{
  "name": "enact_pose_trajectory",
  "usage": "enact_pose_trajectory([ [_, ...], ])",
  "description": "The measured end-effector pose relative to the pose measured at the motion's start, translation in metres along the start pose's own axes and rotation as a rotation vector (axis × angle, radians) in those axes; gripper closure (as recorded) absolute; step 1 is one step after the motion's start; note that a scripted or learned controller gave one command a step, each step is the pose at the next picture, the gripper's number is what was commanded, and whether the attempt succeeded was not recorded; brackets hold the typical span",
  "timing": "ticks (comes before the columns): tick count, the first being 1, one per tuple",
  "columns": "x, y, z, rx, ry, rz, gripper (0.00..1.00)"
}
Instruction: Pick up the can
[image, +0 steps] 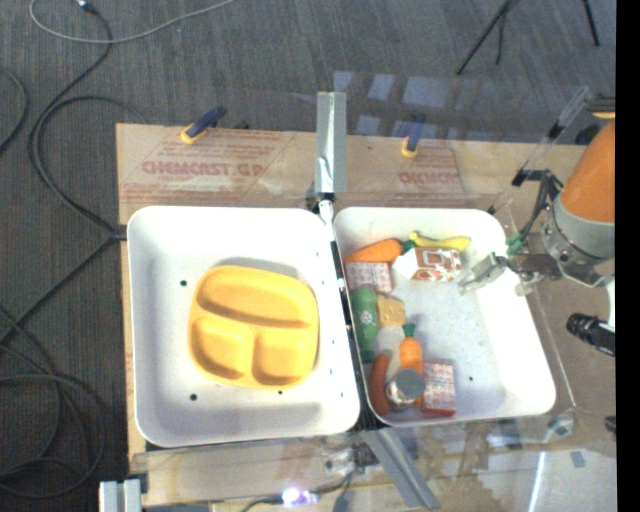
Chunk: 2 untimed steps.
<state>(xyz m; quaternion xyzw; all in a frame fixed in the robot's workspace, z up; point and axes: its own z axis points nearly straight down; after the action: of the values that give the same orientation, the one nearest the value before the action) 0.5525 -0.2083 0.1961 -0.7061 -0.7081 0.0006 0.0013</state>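
Observation:
The can (405, 386) stands upright near the front edge of the right bin (500, 370), showing its silver round top. It is wedged between a reddish sausage (378, 378) on its left and a red and white box (439, 388) on its right, with a small carrot (410, 352) just behind it. My gripper (492, 271) hangs over the bin's back right part, well away from the can and up to its right, with nothing visibly held.
More toy food lies along the right bin's left side and back: a large carrot (376, 250), a banana (442, 241), a carton (436, 264), a green bottle (365, 318), a cracker (390, 312). The left bin (160, 250) holds a yellow divided plate (256, 324).

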Motion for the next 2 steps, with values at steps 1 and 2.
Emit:
enact_pose_trajectory([
  [1, 0.03, 0.071, 0.078, -0.026, -0.005, 0.158, 0.0],
  [2, 0.039, 0.09, 0.088, -0.036, 0.0, 0.38, 0.0],
])
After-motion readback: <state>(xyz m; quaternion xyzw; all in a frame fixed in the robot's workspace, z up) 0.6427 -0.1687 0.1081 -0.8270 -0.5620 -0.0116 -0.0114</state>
